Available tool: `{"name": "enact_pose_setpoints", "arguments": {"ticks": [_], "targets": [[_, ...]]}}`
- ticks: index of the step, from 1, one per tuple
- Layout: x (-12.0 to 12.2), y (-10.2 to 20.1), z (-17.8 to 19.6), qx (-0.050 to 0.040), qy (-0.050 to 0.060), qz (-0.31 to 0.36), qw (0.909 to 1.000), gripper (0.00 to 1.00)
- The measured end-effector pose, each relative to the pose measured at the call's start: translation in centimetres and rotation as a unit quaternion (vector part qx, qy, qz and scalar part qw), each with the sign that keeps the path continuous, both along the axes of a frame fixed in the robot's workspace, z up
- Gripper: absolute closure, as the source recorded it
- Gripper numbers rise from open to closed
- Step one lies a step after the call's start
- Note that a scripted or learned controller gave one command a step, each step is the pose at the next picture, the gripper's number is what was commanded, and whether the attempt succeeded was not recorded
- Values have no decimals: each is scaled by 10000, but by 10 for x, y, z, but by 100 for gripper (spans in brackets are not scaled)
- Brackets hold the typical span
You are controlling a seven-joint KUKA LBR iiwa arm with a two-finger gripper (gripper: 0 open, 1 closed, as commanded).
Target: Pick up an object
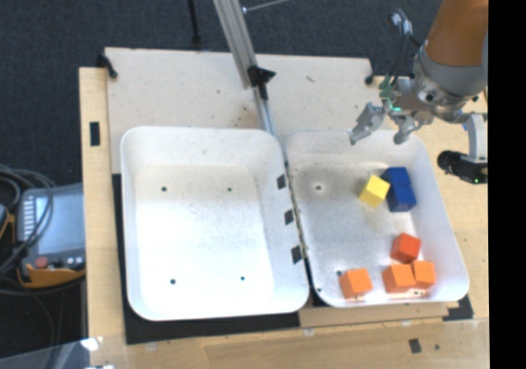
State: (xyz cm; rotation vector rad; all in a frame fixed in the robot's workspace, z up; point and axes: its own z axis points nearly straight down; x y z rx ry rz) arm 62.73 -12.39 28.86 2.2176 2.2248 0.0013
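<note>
My gripper (381, 131) hangs over the far edge of the right bin (329, 219), fingers spread open with nothing between them. Below it and a little nearer lie a yellow block (375, 191) and a blue block (399, 188), touching side by side. Toward the bin's front right sit a red-orange block (405, 247) and two orange blocks (409, 276) close together. Another orange block (356, 283) rests alone near the front rim.
The left bin (205, 219) stands beside the right one, with a row of small black clips along the seam. A slanted metal rail (234, 22) rises from the bench behind the bins. A grey box with cables (41, 232) sits at far left.
</note>
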Motion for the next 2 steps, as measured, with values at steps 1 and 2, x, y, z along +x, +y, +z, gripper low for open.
{"name": "enact_pose_setpoints", "arguments": {"ticks": [1, 2], "targets": [[-4, 0, -63, -12, 30, -22, 10000, 0], [4, -3, -110, -14, 26, -35, 10000, 0]]}}
